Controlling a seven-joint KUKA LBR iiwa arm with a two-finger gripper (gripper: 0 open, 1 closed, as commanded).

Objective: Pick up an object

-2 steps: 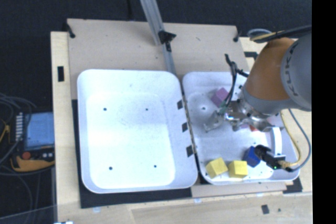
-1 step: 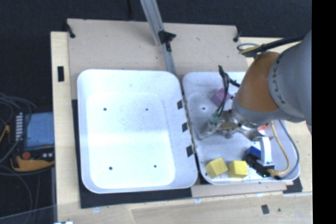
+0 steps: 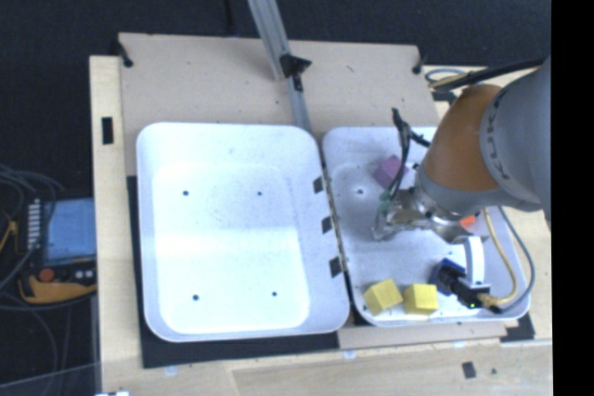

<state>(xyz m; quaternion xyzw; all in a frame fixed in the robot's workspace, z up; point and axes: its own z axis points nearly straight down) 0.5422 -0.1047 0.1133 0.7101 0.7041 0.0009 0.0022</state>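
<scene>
Worktop (image 3: pixel 232 79) w/ two white bins side by side. Left bin (image 3: pixel 232 227) sits at 9 o'clock of right bin (image 3: pixel 351 153). The rims meet along a row of small black clips.

Arm (image 3: pixel 520 134) enters from 3 o'clock; its orange band sits over the upper-centre of the right bin. End effector (image 3: pixel 383 225) is low inside the right bin, at approx 9 o'clock of bin centre and close to the wall shared w/ the left bin. Seen from above and partly masked by the wrist, so cannot tell whether it is spread or pressed together. Nothing seen pinched in it.

Candidate objs, all in right bin:
- pink block (image 3: pixel 388 169): approx 11 o'clock of bin centre, at 12 o'clock of end effector. Near it but apart.
- yellow block A (image 3: pixel 382 296): approx 7 o'clock, near the front rim, at 6 o'clock of end effector and well apart.
- yellow block B (image 3: pixel 422 297): at 3 o'clock of A, just beside it. Cannot tell if they touch.
- small orange-red item (image 3: pixel 470 220): at 3 o'clock of end effector, mostly hidden under the wrist. Shape not readable.

Misc: grey metal pole (image 3: pixel 264 5) slants from 12 o'clock down to the gap btw the bins. Blue box (image 3: pixel 70 232) w/ cables sits off the worktop at 9 o'clock.
</scene>
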